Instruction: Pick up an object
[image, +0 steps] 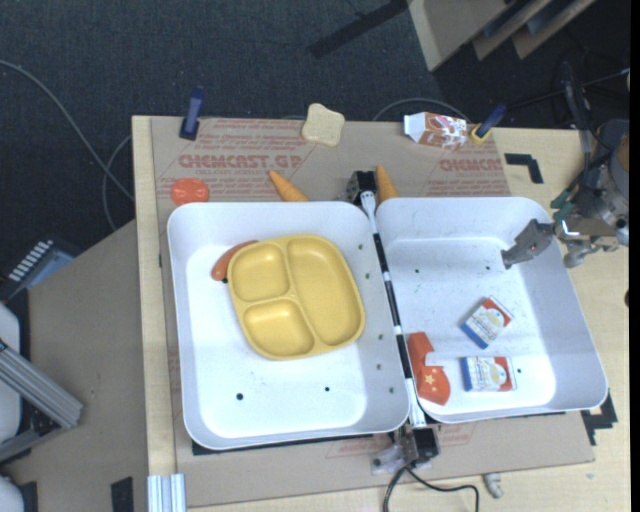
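Observation:
My gripper (552, 247) hangs over the right bin's (440, 225) far right side, open, with nothing between its fingers (525, 243). Two small blue, white and red cartons lie in this bin: one tilted (487, 322) in the middle, the other flat (488, 374) near the front. Both are well to the front left of the gripper. A red packet (427, 370) leans against the bin's left wall. In the left bin (200, 380) sits a yellow divided plate (295, 295), and an orange-red piece (221, 265) pokes out from under its left edge.
Behind the bins on the board lie a toy bread slice (323, 123), an orange carrot (287, 186), an orange disc (189, 190), a small carton (437, 128) and a blue clip (191, 112). A black clamp (362, 185) joins the bins at the back.

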